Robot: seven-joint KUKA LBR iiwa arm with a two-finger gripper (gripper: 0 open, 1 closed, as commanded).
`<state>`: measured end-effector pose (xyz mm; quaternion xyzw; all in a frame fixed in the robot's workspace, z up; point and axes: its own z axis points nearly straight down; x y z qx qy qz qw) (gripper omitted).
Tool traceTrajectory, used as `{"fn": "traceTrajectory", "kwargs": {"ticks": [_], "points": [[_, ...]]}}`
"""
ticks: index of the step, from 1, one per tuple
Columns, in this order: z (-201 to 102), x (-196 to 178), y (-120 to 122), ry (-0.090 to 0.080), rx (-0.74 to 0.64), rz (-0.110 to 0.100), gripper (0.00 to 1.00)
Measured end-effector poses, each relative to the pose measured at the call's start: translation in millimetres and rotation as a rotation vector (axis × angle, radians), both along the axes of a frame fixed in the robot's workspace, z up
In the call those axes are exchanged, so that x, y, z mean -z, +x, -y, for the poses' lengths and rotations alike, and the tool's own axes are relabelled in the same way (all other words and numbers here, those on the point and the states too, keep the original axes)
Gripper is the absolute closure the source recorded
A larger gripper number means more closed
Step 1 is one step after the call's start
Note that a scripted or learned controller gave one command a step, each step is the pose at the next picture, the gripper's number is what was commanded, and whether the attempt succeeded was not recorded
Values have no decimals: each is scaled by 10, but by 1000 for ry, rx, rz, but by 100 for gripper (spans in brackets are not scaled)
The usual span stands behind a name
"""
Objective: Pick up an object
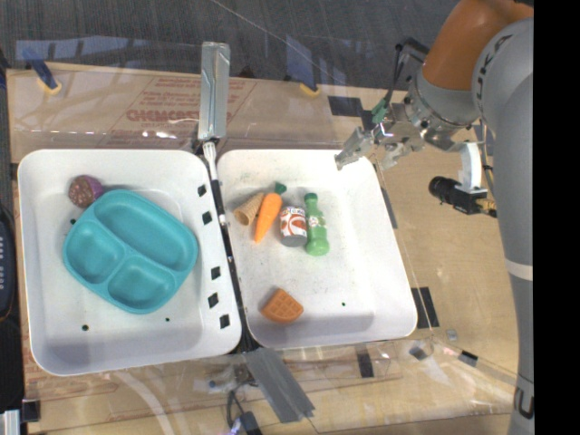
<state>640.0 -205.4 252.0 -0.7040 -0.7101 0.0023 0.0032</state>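
— Where is the claw?
— Above the right bin's far corner; I can't tell how it is set.
— And something to pick?
— A carrot, can and green bottle cluster mid-bin, probably dropped there for easy reach.

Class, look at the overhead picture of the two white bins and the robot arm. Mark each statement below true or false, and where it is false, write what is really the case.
1. The teal divided plate lies in the left bin. True.
2. The carrot lies in the left bin. False: it lies in the right bin, beside the small can.
3. The green bottle lies just right of the small can. True.
4. The gripper holds the waffle piece. False: the waffle piece lies on the right bin's floor near its front edge; the gripper is over the bin's back right corner.
5. A purple item sits beside the plate's back left edge. True.
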Motion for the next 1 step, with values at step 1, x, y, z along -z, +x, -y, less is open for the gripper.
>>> {"fn": "traceTrajectory", "kwargs": {"ticks": [1], "points": [[-320, 1395, -145, 0, 81, 6, 0]]}}
